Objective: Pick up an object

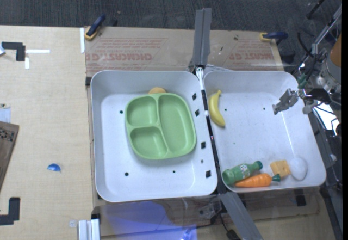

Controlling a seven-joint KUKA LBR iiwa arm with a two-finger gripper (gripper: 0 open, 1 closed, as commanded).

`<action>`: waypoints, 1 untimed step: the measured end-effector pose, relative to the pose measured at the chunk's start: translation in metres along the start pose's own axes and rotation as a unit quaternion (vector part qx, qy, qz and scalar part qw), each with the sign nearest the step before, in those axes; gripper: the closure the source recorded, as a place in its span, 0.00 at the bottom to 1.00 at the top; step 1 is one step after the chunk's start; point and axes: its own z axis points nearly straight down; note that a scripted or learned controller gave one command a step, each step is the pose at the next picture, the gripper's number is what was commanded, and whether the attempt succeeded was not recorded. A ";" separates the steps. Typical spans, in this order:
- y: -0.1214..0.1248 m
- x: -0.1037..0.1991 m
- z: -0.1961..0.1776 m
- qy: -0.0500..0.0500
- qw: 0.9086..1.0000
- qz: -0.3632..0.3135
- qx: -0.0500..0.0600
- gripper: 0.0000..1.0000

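Note:
The right bin (pixel 255 124) holds a yellow banana (pixel 216 108) near its left wall. Along its front edge lie a green bottle (pixel 241 172), an orange carrot (pixel 254 180), a yellow block (pixel 280 168) and a white ball (pixel 297 167). My gripper (pixel 294 106) hangs over the right bin's far right side, well apart from all of these. It is open, and nothing sits between its fingers. The banana lies far to its left, and the cluster of objects lies below it toward the front.
The left bin (pixel 109 168) carries a green divided plate (pixel 161 125), with a small yellow-orange object (pixel 157 91) peeking out behind it. A grey divider (pixel 202 43) runs between the bins at the back. Cables and the arm's frame stand at the far right.

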 end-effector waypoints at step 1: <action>-0.044 0.064 0.090 0.000 0.999 0.049 0.001 0.00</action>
